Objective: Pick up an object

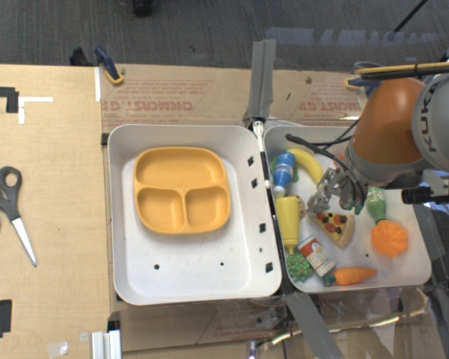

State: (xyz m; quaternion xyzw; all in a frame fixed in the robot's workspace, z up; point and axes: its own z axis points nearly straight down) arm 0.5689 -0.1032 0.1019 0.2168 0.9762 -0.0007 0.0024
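On the cardboard-covered bench, the right bin (pixel 419 271) is crowded with toy food (picking stock, presumably); the gripper (pixel 335 193), finger state indiscernible, is poised above the pizza slice (pixel 337 226).

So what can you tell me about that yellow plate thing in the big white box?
The yellow plate is a divided tray that looks like smooth plastic, orange-yellow, with rounded corners. Raised ridges split it into three compartments: one wide section across the far side and two smaller ones on the near side. It lies flat and right side up on the floor of the left bin, toward the far end, with nothing in it. No other toy touches it, and the tool is over in the right bin.
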